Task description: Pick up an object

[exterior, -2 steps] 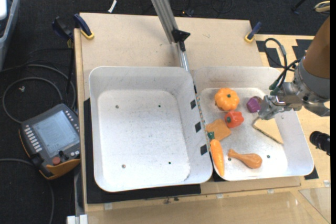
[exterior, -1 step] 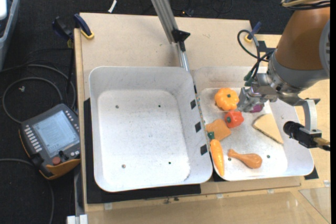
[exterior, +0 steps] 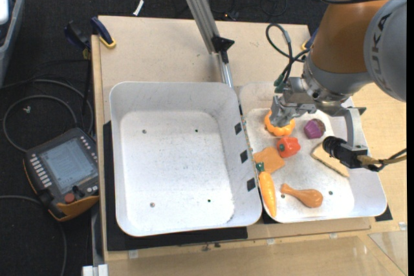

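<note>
Nothing is yet seen lifted: the gripper (exterior: 282,118) is lowered onto the orange ring-shaped toy (exterior: 278,127), though whether the jaws are closed cannot be told.

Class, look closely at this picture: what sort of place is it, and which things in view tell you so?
Probably a robotics lab or test bench. A robot arm reaches over two white bins, one holding toy food like a carrot; a handheld control pendant and loose cables lie on the dark floor.
</note>
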Robot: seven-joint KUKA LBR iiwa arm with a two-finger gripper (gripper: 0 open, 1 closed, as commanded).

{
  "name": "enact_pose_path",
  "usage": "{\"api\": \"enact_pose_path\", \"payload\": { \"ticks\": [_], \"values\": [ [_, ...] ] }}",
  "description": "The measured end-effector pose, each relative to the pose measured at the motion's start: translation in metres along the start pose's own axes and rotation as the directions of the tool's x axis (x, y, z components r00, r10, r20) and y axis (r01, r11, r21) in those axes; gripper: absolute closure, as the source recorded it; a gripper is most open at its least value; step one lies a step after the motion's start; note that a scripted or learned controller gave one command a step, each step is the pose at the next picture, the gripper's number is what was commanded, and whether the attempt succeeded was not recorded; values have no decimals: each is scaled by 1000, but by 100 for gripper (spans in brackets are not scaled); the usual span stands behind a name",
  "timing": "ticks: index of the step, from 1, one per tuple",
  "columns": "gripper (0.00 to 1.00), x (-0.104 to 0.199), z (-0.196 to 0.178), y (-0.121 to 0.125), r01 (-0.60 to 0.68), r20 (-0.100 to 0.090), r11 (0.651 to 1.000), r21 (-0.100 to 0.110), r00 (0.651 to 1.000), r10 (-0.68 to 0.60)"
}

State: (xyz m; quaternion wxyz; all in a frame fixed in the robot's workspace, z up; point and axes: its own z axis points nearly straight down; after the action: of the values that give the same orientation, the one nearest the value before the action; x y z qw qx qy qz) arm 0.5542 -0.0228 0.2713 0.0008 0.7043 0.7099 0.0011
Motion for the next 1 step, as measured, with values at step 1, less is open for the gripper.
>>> {"api": "enact_pose_path", "payload": {
  "ticks": [1],
  "values": [
    [100,51,19,19,0,-1,1000,3,1000,0]
  ]
}}
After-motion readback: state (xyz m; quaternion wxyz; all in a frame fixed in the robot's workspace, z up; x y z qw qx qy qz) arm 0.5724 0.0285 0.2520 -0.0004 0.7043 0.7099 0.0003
